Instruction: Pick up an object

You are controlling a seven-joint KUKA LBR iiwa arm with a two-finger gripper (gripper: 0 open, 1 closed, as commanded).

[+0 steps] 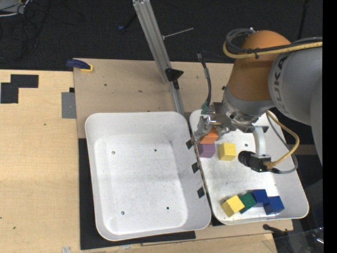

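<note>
Bench: wooden top [126, 88] bearing two white bins side by side.
Left bin [139, 173]: no blocks inside.
Right bin [258, 186]: six blocks.
Block count: two yellow [228, 151] [232, 205], two blue [259, 196] [273, 205], one green [247, 200], one purple [207, 149].
Orange block [209, 137]: one, sits atop the purple one, at the gripper tips.
Gripper [206, 125]: low over the right bin's far-left corner; finger spread cannot be told.
</note>
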